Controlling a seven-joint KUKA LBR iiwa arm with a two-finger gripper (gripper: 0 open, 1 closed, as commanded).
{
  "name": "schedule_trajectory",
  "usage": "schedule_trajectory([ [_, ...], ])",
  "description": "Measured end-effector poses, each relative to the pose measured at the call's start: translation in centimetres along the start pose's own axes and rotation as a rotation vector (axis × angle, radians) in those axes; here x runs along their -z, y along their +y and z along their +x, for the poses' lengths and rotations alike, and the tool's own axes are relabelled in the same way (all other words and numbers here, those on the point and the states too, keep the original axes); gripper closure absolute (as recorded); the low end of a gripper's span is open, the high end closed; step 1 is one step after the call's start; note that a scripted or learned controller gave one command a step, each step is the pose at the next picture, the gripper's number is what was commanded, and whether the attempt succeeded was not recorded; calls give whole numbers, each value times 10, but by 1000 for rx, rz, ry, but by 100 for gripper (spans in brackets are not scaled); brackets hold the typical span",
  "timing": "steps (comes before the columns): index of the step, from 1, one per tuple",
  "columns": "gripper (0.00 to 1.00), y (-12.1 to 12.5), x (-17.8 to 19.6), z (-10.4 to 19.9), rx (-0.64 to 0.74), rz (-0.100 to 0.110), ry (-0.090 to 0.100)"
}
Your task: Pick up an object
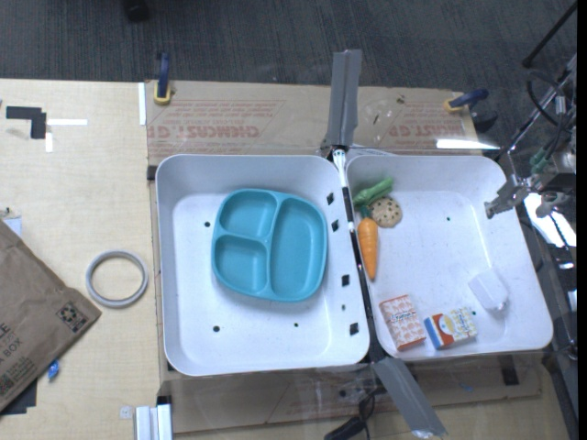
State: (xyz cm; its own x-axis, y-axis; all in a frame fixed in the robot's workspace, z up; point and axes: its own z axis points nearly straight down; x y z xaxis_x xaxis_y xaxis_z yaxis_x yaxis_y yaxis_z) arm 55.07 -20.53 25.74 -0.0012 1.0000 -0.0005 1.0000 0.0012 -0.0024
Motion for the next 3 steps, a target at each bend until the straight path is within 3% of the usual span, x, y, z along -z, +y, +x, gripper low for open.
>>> schedule_trajectory([
  [1, 0, 12, -34, 97, 70, 0, 0],
  [2, 0, -47, -166, 102, 151, -2, 0],
  [3, 0, 62, -118, 38, 111, -4, -2],
])
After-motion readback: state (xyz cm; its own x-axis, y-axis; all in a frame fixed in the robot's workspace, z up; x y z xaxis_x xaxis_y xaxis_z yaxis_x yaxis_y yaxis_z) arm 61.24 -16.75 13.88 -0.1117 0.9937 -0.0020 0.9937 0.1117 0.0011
